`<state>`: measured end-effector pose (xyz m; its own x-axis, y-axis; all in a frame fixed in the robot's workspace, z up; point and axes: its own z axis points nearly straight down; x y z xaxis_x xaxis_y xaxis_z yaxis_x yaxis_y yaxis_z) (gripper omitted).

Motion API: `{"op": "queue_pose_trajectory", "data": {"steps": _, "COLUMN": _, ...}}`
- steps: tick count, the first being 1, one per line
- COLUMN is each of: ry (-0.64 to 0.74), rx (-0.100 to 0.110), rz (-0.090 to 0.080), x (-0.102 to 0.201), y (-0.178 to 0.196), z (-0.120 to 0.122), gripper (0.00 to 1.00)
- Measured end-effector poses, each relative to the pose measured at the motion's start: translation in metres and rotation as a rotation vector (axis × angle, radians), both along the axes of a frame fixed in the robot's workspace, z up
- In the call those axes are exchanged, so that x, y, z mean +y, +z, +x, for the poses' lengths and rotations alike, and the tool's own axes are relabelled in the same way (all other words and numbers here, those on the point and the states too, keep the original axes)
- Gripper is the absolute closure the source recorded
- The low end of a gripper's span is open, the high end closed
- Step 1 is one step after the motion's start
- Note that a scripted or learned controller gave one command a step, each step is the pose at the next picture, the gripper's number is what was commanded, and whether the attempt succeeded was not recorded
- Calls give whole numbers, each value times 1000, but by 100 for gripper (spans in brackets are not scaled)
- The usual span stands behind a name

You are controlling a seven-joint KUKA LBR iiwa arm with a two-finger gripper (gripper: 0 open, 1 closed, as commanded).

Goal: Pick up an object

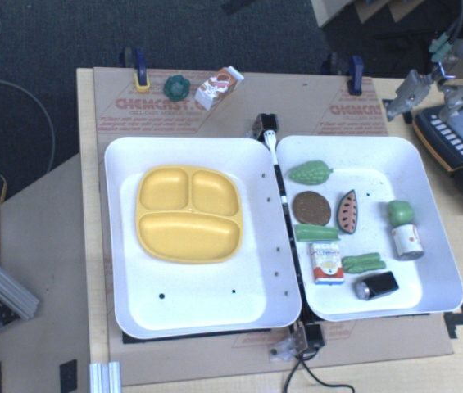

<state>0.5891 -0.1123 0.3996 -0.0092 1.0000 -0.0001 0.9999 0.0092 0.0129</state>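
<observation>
Two white bins (124, 219) are being viewed; toys, a watermelon slice (347, 211) at 3 o'clock, are awaiting choice. The gripper's state cannot be told.

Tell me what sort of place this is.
Probably a robotics lab bench, not a kitchen: two white bins are clamped to a board, toy food like the watermelon slice fills one, and cables trail nearby.

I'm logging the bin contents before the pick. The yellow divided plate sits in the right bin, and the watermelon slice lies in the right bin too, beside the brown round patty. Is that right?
Not quite. The camera view shows the yellow divided plate in the left bin, not the right one. The rest stands: the watermelon slice lies in the right bin, beside the brown round patty.
</observation>
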Motion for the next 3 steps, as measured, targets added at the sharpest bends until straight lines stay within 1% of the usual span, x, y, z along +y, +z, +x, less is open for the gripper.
{"op": "queue_pose_trajectory", "data": {"steps": 1, "ry": -6, "rx": 8, "rz": -3, "x": -5, "y": 3, "z": 1, "gripper": 100}}
{"op": "queue_pose_trajectory", "data": {"steps": 2, "ry": -11, "rx": 29, "rz": 4, "x": 6, "y": -131, "z": -39, "gripper": 100}}
{"op": "queue_pose_trajectory", "data": {"steps": 3, "ry": -10, "rx": 22, "rz": 4, "x": 33, "y": -139, "z": -114, "gripper": 100}}
